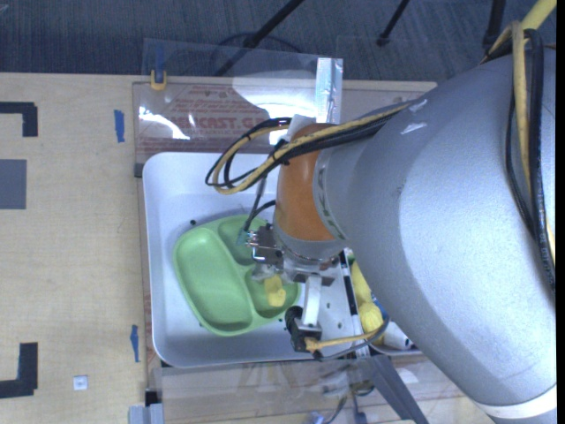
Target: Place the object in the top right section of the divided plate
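A light green divided plate (pixel 212 276) lies in the left white bin (pixel 168 193), with one large section on its left and smaller sections along its right side. A small yellow object (pixel 275 294) rests in the plate's lower right section. My gripper (pixel 265 268) hangs over the plate's right side, just above that yellow object and over the ridge between the small sections. The grey arm with its orange band (pixel 300 193) hides the plate's right rim and whatever lies past it.
Black and yellow cables (pixel 238 153) loop off the wrist over the bin's upper half. A second yellow item (pixel 368 312) lies to the right, partly under the arm. A clear plastic sheet (pixel 229 104) stands behind the bin.
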You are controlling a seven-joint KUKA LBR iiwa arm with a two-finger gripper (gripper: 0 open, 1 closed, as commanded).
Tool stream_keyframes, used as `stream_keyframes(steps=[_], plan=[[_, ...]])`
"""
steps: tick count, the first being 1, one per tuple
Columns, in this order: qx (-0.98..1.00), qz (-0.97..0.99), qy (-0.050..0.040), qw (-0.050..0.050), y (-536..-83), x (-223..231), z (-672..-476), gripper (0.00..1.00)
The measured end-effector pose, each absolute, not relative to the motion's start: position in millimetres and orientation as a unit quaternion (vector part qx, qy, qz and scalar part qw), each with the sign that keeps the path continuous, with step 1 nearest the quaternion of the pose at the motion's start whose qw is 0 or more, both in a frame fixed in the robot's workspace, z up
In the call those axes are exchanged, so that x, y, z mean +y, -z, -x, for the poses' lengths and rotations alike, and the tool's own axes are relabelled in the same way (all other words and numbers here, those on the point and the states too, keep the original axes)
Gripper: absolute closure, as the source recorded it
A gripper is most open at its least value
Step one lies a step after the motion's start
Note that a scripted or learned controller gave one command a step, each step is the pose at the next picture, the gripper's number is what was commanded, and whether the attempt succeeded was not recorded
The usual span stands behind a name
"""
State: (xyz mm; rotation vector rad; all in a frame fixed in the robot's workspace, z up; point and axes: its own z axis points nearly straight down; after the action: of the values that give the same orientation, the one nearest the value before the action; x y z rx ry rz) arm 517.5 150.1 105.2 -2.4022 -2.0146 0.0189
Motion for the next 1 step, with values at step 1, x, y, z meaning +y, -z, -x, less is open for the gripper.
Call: stream_keyframes(steps=[1], plan=[[-0.575,0.818,-0.0009,0.0,-220.6,42.4,-560.9,1.0]])
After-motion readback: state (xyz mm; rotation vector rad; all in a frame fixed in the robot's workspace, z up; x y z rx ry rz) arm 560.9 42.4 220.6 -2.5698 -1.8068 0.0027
